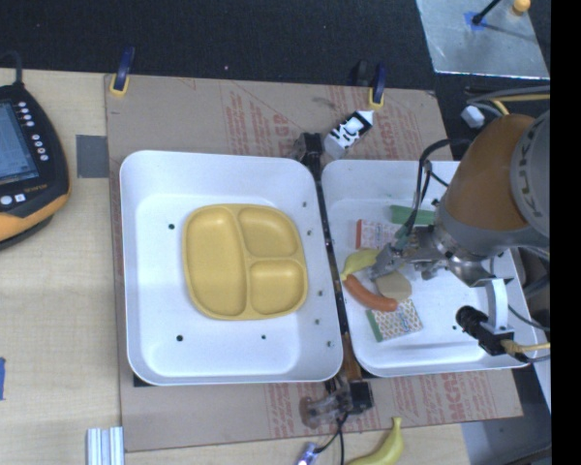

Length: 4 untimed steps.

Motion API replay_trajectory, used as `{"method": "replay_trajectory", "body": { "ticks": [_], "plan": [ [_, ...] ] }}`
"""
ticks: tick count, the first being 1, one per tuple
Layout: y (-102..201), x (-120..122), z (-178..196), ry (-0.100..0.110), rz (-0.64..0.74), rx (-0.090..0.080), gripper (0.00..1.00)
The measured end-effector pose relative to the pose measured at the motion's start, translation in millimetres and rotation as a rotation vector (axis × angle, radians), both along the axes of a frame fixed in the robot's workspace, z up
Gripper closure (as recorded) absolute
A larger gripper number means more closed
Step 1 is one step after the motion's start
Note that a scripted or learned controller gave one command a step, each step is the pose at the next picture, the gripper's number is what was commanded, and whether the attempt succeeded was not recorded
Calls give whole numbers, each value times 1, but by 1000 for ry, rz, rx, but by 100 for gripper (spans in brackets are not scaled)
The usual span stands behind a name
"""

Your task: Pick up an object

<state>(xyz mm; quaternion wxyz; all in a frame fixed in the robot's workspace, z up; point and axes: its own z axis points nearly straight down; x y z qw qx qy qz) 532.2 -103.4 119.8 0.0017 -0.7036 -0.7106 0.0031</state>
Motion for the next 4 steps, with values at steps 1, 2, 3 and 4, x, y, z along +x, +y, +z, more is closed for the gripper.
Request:
{"method": "replay_trajectory", "body": {
  "ticks": [1,2,3,4],
  "plan": [
    [3,2,-28,0,-5,2,0],
    [2,2,-18,2,-3,1,100],
    [30,76,73,-5,-6,2,100],
    [30,76,72,-3,-6,2,0]
  ]
}}
